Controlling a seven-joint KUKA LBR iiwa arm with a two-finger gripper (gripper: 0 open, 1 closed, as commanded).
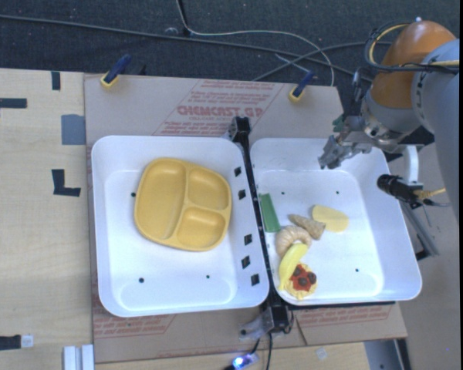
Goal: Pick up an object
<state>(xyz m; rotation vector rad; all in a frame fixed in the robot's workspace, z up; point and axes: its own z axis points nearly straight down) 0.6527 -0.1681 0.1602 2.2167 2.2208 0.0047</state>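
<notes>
Task status: no pick completed. The end effector (329,159) sits over the far rim area of the right bin (386,272), well apart from the toy food items; whether it is wide or narrow cannot be told. The yellow piece (330,218), banana (291,264), and green strip (268,213) lie in that bin. Remaining: approach, grasp, lift.

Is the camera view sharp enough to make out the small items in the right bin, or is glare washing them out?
Camera view: soft overall; the white right bin is bright but not blown out; the pale yellow oval piece and green strip read clearly; the gripper is dim and blurred.
</notes>
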